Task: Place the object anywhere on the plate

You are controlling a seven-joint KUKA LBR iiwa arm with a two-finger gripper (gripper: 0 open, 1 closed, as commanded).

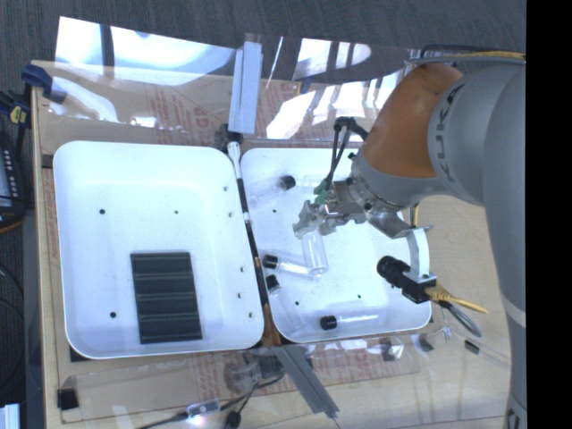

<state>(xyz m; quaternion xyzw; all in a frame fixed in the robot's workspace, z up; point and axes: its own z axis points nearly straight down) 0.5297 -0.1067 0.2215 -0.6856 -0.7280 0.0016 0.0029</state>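
Arm [447, 132]: reached in from the right, over the right bin [393, 324].
Tool [315, 220]: low in that bin; whether it gripped anything could not be told.
Vials: several clear, black-capped, lying near it; one [315, 256] just below it.
Plate [166, 297]: dark, ribbed, in the left bin [80, 186], well apart.
Risk: a clear, round vial would likely roll or slip from a poor grip.

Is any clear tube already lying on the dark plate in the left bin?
No: the dark plate is bare, and the clear tubes lie in the right bin.
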